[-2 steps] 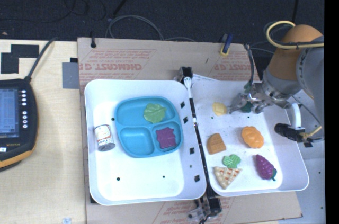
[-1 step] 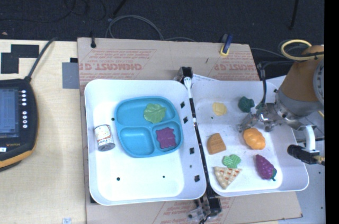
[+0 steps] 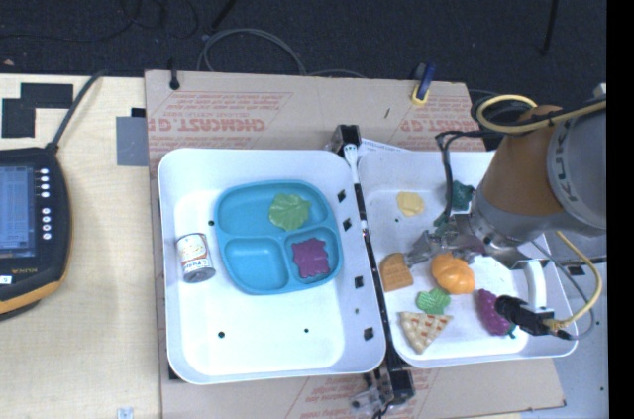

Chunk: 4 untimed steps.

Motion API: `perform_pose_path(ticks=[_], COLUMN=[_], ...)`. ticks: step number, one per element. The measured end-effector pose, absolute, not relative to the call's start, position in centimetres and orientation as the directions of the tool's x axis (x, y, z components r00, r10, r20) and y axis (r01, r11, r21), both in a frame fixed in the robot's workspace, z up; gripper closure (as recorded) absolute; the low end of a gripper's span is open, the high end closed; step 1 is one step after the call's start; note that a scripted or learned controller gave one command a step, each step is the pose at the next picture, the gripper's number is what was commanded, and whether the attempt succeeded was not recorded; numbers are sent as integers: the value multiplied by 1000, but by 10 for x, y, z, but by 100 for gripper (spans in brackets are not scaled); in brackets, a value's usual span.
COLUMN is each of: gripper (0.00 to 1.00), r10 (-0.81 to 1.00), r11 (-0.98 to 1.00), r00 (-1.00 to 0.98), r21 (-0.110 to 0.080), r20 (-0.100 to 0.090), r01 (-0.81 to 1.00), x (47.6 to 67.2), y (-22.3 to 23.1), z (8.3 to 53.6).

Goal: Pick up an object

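Right bin [image 3: 466,356]: jaws directly over orange fruit [image 3: 454,274]; jaw spread impossible to tell.

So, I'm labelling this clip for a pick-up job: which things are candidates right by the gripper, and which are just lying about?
Near the gripper, right bin:
- orange round toy fruit
- brown bread-like block
- small green toy
- pizza-slice toy
- purple toy
- pale yellow lump

Lying about:
- blue divided plastic tray with green and magenta toys
- small labelled can
- handheld control pendant
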<state>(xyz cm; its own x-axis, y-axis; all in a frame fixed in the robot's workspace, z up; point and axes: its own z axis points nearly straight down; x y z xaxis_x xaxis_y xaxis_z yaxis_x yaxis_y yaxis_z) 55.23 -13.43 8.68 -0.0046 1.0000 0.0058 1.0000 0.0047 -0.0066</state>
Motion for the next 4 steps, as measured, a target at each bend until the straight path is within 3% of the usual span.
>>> perform_pose_path(ticks=[1, 2, 3, 4], gripper=[100, 0, 0, 100], r10=[1000, 1000, 1000, 1000], r11=[-5, -6, -3, -8], r00=[5, 6, 3, 8], r21=[-4, -5, -1, -4], r20=[1, 2, -2, 1], r01=[1000, 1000, 1000, 1000], x=[553, 553, 515, 515], y=[-140, -140, -134, -134], z=[97, 97, 88, 97])
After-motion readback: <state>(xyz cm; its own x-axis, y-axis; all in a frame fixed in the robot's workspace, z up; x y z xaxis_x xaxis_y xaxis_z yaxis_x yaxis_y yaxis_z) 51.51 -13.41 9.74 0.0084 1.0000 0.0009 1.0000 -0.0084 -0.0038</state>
